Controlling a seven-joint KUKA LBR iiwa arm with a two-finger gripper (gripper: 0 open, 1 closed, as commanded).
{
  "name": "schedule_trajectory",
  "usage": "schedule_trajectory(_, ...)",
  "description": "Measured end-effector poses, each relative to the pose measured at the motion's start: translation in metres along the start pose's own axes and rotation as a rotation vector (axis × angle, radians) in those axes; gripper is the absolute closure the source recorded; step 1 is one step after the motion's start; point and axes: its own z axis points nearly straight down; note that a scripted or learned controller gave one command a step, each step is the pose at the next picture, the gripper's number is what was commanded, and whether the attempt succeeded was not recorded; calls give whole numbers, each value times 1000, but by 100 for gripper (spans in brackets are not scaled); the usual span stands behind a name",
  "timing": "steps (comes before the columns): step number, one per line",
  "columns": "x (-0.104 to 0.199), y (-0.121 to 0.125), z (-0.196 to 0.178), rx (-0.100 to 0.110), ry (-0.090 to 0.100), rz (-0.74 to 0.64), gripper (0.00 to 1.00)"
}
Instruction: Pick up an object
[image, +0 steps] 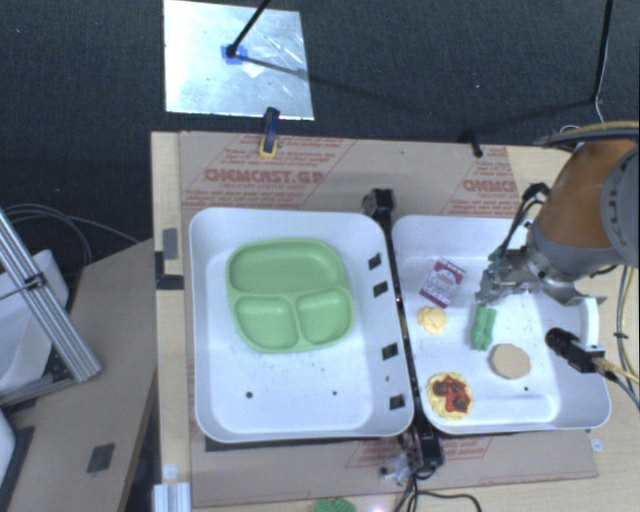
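Green block (483, 327) lies upright-lengthwise near the middle of the right bin (570, 405), with the pincer (490, 289) just above its top end; whether the pincer is spread or pressed together I cannot tell. Around it lie a pink packet (442, 282), a yellow lump (432, 320), a tan disc (511, 361) and a pizza (450, 394). A green tray (290, 293) sits in the left bin (215, 400).
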Motion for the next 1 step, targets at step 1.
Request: schedule_trajectory(1, 0, 0, 0, 1, 0, 0, 0)
